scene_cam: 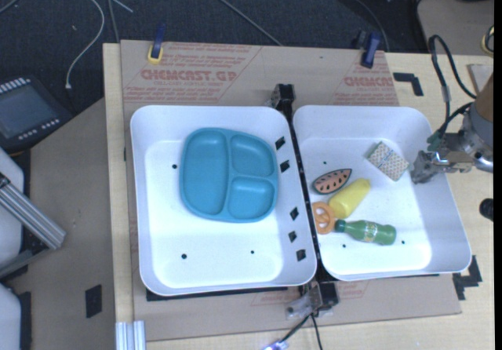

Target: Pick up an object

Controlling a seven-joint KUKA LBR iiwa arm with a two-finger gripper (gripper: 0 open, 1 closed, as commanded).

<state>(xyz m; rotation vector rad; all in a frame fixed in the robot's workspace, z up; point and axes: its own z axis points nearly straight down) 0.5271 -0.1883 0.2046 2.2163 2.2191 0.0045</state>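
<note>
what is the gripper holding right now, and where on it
Nothing that can be seen: the gripper sits at the right bin's right rim, apart from the patterned block.

White bins: I count two, a left bin (pixel 149 207) and a right bin (pixel 439 223)
Blue divided plates: I see one (pixel 229 174)
Green bottles: one (pixel 366 231)
Yellow bottles: one (pixel 350 197)
Orange pretzels: one (pixel 322 216)
Brown seeded pieces: one (pixel 332 180)
Patterned squares: one (pixel 387 160)

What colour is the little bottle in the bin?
Green, seen in the camera view: the bottle lies on its side in the right bin.
</note>
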